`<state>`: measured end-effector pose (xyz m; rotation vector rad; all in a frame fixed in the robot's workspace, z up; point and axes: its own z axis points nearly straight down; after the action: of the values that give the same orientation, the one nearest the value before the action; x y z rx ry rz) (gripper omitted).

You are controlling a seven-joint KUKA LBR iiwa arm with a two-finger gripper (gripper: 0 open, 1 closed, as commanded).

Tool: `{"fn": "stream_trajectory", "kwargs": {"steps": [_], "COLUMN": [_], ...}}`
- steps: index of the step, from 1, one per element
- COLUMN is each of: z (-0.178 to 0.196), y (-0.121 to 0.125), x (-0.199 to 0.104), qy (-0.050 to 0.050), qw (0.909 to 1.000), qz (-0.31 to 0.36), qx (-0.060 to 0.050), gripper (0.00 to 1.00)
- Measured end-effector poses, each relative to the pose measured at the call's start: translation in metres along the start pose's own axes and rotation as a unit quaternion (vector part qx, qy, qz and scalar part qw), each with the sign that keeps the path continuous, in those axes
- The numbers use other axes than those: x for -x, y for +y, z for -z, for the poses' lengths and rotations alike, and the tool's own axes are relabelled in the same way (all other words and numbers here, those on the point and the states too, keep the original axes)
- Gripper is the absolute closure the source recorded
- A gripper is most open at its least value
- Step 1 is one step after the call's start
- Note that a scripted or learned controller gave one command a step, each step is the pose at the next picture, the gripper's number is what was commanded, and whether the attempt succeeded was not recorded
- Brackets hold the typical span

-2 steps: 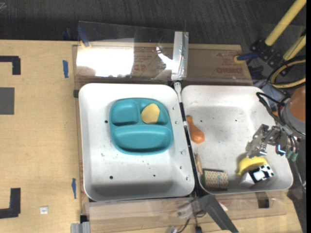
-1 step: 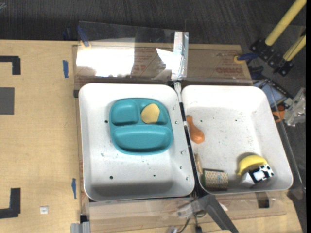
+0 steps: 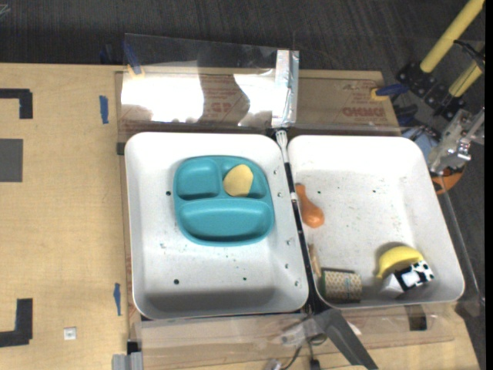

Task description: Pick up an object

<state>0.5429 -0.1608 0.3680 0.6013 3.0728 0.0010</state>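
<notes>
The right bin (image 3: 370, 156) holds several objects. An orange carrot-shaped piece (image 3: 309, 206) lies near its left wall. At the front right rests a yellow banana (image 3: 398, 259), with a small black-and-white toy (image 3: 416, 275) touching it. A tan patterned cylinder (image 3: 341, 284) lies on its side along the front wall. In the left bin (image 3: 146, 230) sits a teal divided plate (image 3: 223, 214), with a yellow rounded piece (image 3: 238, 180) in its upper right compartment. My gripper (image 3: 456, 146) hangs outside the right bin's far right corner, partly cut off by the frame edge, holding nothing that I can see.
A clear plastic sheet and cardboard (image 3: 208, 91) stand behind the bins. Yellow-handled equipment (image 3: 454, 29) sits at the top right, close to the arm. The wooden bench (image 3: 54, 230) stretches to the left of the bins.
</notes>
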Motion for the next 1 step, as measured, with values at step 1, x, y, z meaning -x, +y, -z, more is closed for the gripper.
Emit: {"fn": "stream_trajectory", "kwargs": {"steps": [1], "z": [0.0237], "y": [-0.015], "x": [0.0517], "qy": [0.0], "qw": [0.9979], "qz": [0.064], "qx": [0.0], "gripper": [1.0]}}
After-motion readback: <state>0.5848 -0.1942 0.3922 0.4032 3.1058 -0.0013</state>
